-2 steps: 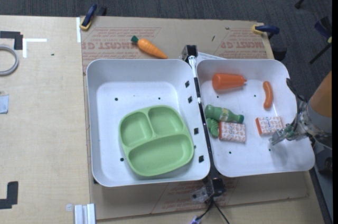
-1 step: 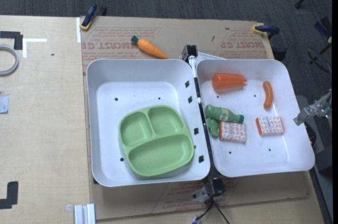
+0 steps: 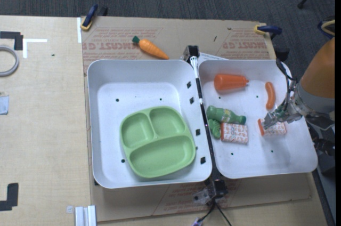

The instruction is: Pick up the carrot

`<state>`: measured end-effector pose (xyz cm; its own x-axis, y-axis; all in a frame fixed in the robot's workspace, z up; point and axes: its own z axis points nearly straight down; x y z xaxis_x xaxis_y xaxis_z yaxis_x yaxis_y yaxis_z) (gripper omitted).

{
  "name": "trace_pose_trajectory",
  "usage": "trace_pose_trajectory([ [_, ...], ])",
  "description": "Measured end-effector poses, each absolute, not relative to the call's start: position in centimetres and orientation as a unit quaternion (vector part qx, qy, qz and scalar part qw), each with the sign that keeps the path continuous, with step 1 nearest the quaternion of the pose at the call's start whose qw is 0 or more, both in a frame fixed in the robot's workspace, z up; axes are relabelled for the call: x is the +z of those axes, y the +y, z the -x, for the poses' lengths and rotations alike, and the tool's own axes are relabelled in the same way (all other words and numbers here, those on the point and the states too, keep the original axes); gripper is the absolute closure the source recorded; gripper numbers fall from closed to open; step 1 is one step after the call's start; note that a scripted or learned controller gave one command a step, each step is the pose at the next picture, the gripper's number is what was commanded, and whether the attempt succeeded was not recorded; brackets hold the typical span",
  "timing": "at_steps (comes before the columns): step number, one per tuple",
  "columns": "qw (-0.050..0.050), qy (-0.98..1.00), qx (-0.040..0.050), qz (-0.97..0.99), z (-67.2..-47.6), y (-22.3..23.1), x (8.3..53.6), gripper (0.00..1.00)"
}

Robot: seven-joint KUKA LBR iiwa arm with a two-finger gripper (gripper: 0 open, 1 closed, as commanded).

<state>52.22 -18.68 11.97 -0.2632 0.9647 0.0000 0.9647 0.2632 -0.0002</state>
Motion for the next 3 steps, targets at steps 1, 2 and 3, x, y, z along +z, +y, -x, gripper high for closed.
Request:
trace_pose_trajectory([
  [1, -0.002, -0.850, 0.0002, 0.526, -53.9, -21.6, 18.5, 1.00],
  [2, -0.001, -0.834, -0.0001, 0.552, -51.0, -13.7, 9.2, 1.00],
  [3, -0.002, -0.853, -0.0001, 0.522, -48.9, -20.5, 19.9, 1.00],
])
